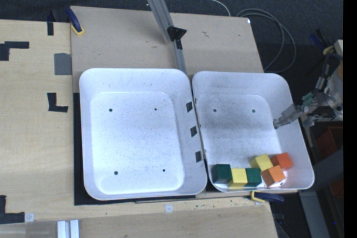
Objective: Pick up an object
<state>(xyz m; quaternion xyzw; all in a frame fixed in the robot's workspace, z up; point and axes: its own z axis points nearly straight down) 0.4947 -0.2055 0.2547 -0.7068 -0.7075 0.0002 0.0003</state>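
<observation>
Over right bin's (290, 92) edge — gripper (280, 120) (grip state unclear); blocks (254, 171) in corner.

Two shallow white plastic bins (136, 78) (240, 79), two green cubes (221, 172) (253, 176), two yellow cubes (239, 176) (260, 162), two orange cubes (273, 175) (284, 160)

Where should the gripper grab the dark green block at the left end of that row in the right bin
Judging from the view, take the dark green block from above, fingers closing on its far and near faces. Its right side touches a yellow block, and the right bin's left wall lies close on the other side, so a left-right pinch looks cramped. The near wall is also close, so go carefully.
</observation>
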